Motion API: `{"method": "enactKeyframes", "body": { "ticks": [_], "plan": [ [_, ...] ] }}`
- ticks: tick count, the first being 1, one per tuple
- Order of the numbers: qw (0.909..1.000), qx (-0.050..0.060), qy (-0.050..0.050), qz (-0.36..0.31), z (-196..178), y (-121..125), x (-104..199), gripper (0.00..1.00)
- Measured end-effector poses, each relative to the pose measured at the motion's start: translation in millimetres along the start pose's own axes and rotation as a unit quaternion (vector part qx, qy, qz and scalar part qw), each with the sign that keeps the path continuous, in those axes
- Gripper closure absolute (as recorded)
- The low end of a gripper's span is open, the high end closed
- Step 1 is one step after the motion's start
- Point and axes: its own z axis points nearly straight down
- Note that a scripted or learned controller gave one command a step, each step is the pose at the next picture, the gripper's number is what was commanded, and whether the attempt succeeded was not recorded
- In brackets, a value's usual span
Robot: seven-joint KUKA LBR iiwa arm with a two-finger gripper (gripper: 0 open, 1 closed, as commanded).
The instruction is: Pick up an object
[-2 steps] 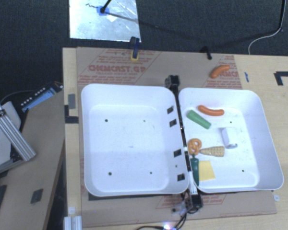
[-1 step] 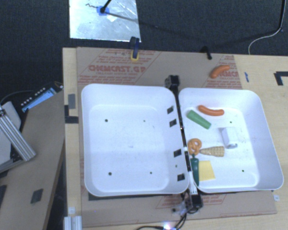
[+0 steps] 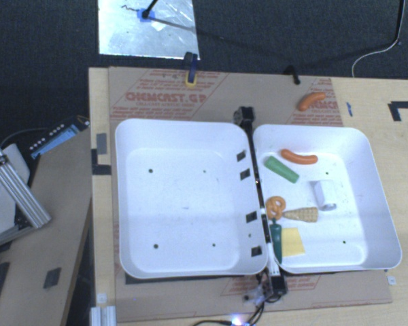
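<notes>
The right bin [image 3: 367, 182] holds a sausage [image 3: 299, 157], with a green block [image 3: 281, 169] just below it and what looks like a cone [image 3: 301, 214] further down.

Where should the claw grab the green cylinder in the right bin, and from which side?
Grip the green cylinder across its middle, coming straight down from above. It lies flat and slanted, upper-left to lower-right, so set the fingers across its narrow width. The orange sausage lies close to its upper right, so a mid-body or lower-end grip probably leaves more room.
</notes>
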Motion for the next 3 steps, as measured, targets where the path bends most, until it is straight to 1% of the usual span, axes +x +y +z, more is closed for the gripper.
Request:
{"method": "enactKeyframes", "body": {
  "ticks": [1, 2, 3],
  "plan": [
    [1.0, -0.001, -0.001, -0.001, -7.2, 2.3, -0.1, 1.0],
    [1.0, 0.0, -0.001, 0.0, 9.6, 0.9, -0.3, 1.0],
    [1.0, -0.001, -0.001, -0.001, 2.9, 1.0, -0.3, 1.0]
  ]
}}
